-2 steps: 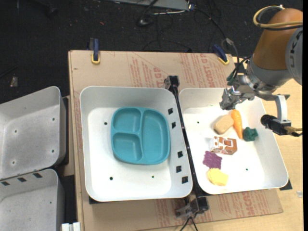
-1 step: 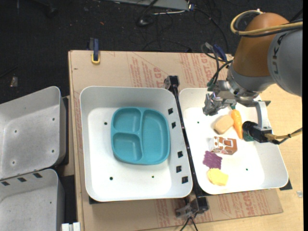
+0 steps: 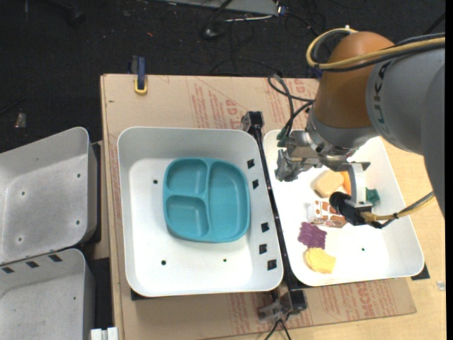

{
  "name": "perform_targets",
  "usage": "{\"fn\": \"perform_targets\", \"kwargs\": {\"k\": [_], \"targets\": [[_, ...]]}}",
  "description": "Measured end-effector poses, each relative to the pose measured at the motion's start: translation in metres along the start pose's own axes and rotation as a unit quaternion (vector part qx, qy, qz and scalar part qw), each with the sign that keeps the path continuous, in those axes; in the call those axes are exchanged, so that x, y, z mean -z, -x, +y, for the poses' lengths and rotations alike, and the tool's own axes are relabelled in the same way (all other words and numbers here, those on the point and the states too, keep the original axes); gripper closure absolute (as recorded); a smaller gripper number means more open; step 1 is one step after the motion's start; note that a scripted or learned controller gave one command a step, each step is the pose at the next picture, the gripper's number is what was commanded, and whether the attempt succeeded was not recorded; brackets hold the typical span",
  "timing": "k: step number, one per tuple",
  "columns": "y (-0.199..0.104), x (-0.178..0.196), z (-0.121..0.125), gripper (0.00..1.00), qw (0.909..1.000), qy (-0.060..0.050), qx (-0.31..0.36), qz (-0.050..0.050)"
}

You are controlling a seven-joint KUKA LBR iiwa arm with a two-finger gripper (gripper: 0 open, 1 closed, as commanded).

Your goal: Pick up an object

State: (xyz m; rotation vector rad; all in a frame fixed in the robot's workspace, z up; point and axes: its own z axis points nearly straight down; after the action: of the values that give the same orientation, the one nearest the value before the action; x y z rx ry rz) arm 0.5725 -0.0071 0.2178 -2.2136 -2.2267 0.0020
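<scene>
Camera view looks down on a cardboard-covered table (image 3: 205,94) carrying two shallow white plastic bins side by side.

The left bin (image 3: 138,211) holds one teal plastic plate (image 3: 207,199) divided into three compartments. It lies flat near the bin's middle, and its compartments have nothing in them.

The right bin (image 3: 386,239) holds six small things:
- One pale beige rounded lump (image 3: 324,184) sits towards the bin's far-left corner.
- One small orange piece (image 3: 346,183) is touching the lump's right side.
- One small green piece (image 3: 371,195) is near the bin's centre.
- One brown-and-white patterned packet (image 3: 327,214) lies just below the beige lump. Its print is too small to read.
- One crumpled purple piece (image 3: 312,234) lies beside the packet, nearer the bin's front edge.
- One yellow chunk (image 3: 320,261) is close to the bin's front-left corner.

The grey arm with its orange band (image 3: 396,98) reaches over the right bin. Its tool (image 3: 287,166) hangs at that bin's left edge, near the far-left corner and just left of the beige lump. Whether the tool is released or clenched cannot be told from this angle.

Red lettering is printed across the cardboard, but it is too faint to read. Dark letters on the grey arm are only partly visible. One blue-and-yellow clamp (image 3: 140,76) grips the table's far edge, near its left corner.
</scene>
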Motion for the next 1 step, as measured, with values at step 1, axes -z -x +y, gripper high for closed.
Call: {"fn": "perform_targets", "kwargs": {"k": [1], "targets": [[-0.0437, -0.0027, -0.0269, 1.00, 1.0000, -0.001, 0.000, 0.000]]}}
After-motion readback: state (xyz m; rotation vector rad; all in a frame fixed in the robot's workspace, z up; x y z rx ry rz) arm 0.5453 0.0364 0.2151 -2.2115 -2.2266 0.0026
